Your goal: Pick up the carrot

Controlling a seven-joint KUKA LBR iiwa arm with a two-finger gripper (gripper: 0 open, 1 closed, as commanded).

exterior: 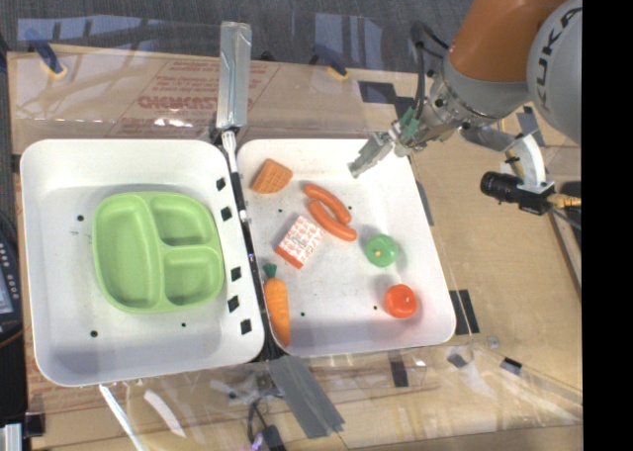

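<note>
Carrot: where the right bin (pixel 420 231) meets its lower-left corner, the carrot (pixel 278 310) lies — against the left wall.
End effector: end effector (pixel 373 155) at upper right of frame — grip state unclear, nothing visibly held.

Grey arm (pixel 514 34) from the right, tool (pixel 368 159) angled down-left, empty.

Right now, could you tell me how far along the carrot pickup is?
Nothing looks done: the carrot lies by the right bin's lower left wall. In hand, the gripper hovers over the bin's upper right corner, holding nothing. Reaching, grasping and lifting remain.
</note>
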